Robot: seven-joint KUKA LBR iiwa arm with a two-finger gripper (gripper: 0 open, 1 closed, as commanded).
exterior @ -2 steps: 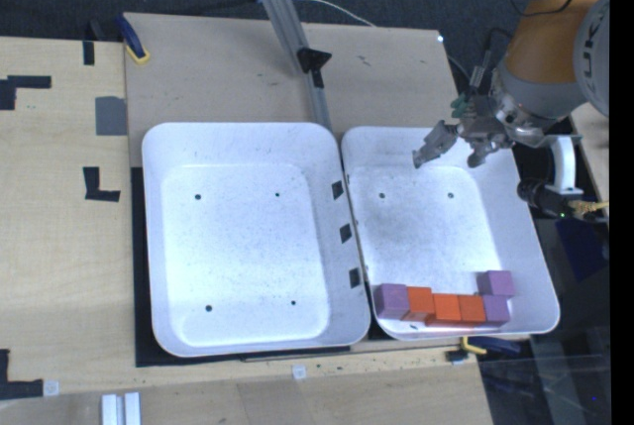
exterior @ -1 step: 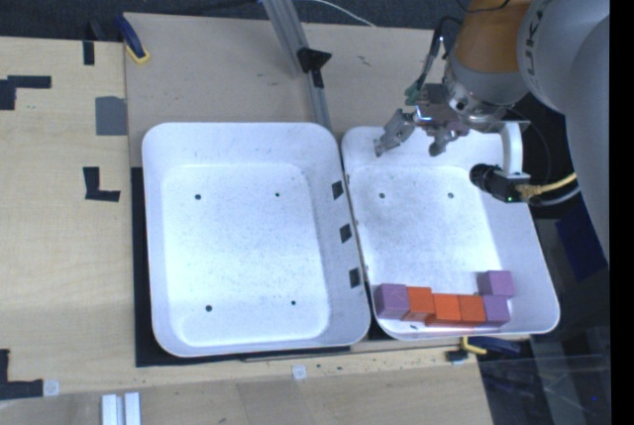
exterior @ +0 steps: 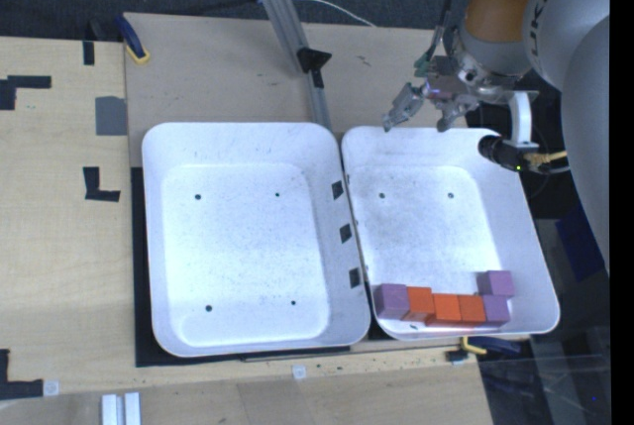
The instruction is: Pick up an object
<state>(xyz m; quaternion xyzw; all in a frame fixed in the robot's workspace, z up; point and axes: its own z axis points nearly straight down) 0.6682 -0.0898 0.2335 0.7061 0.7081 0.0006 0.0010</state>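
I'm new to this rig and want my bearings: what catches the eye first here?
The orange and purple blocks huddled along the near edge of the right bin stand out first. Next, the grey arm's gripper hangs above that bin's far rim, jaws spread and holding nothing. The left bin lies beside it.

Open floor across the right bin (exterior: 515, 215), blocks (exterior: 446, 302) seemingly crowding its near wall.

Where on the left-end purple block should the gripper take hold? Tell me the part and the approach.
Judging from this view: grip the purple block across its far and near faces, coming straight down. An orange block abuts its right side and the bin wall crowds its left. The gripper hangs over the bin's far edge.
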